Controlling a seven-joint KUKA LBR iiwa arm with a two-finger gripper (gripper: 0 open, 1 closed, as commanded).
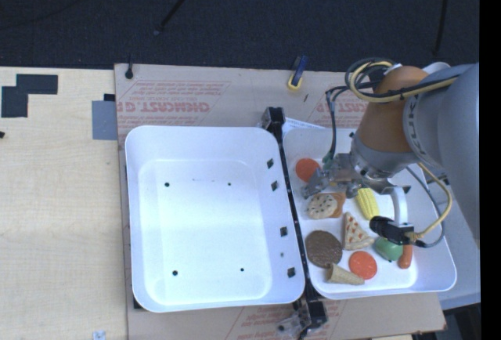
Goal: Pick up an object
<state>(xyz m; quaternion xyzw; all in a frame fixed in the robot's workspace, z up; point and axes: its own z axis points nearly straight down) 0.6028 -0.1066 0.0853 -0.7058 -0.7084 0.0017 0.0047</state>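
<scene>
On the tabletop (63, 213), the left bin (149, 150) and right bin (438, 272) sit side by side. The right bin holds a red tomato (306, 168), round cracker (321, 206), corn cob (366, 202), brown cookie (322, 247), pizza slice (355, 233), orange disc (362, 265) and cone (343, 275). The tool (327, 183) hangs low between tomato and cracker; whether it is apart or together I cannot tell.

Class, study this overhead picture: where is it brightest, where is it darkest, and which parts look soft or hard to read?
Camera view: the left bin glares brightest, its floor nearly washed out; the dark floor beyond the bench swallows detail; the arm looms soft and large at the right edge; the toy foods in the right bin are small and slightly blurred.
</scene>
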